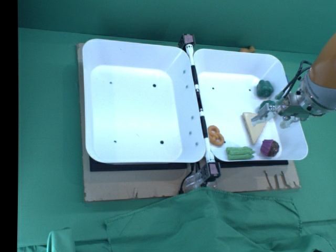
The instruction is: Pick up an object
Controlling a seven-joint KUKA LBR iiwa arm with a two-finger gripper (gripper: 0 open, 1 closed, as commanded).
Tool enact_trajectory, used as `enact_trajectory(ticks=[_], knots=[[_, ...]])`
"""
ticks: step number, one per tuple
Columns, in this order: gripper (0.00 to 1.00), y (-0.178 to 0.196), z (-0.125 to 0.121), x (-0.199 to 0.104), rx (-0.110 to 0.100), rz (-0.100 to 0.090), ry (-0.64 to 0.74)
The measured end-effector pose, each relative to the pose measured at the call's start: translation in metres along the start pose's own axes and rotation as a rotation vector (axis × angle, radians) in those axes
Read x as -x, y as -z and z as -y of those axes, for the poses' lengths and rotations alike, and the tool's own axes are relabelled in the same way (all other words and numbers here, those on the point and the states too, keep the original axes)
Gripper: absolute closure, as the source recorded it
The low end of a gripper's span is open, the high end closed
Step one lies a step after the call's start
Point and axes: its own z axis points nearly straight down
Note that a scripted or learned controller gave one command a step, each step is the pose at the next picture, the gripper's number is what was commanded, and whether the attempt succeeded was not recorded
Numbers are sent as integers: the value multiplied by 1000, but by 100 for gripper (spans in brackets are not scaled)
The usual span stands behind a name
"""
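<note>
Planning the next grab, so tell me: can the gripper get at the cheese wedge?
Probably yes. The gripper hangs just above the cheese wedge, with nothing lying on it; the pretzel and green beans sit apart.

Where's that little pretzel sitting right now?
The pretzel lies in the right bin, close to its left wall by the divider, left of the cheese wedge and above-left of the green beans.

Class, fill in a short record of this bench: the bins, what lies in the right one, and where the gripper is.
left bin: white, shallow
right bin: white, shallow
items in right bin: green pepper, cheese wedge, pretzel, green beans, purple piece
gripper: above the right bin's right side, at the cheese wedge
held: nothing seen between fingers
</note>
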Motion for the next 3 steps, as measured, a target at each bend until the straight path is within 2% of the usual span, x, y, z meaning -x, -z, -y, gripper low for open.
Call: enact_trajectory(ticks=[1,2,3], knots=[[0,-97,2,-1,-22,-6,-3],[0,-106,-97,-19,-1,1,2],[0,-97,-119,3,-8,-5,0]])
